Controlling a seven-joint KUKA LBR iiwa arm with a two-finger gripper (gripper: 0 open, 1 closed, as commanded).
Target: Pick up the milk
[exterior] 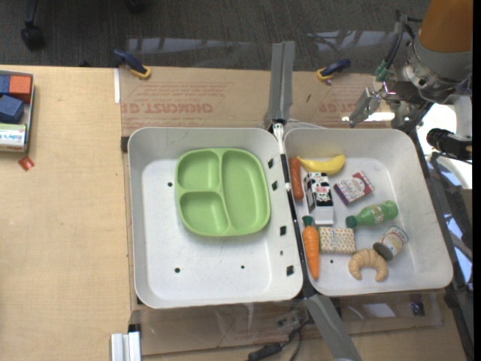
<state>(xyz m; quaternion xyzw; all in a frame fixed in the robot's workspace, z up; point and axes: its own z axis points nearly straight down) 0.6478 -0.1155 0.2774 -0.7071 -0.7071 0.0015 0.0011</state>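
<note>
I see the milk (321, 196) lying in the right bin (421, 164) beside the banana (322, 163), while the gripper (373, 102) hovers above the bin's far rim, its opening unclear.

The arm (445, 21) runs off the top right corner, so most of it is cut off. Its end effector (376, 100) is too blurred to read. The can's (392, 242) label is unreadable.
</note>
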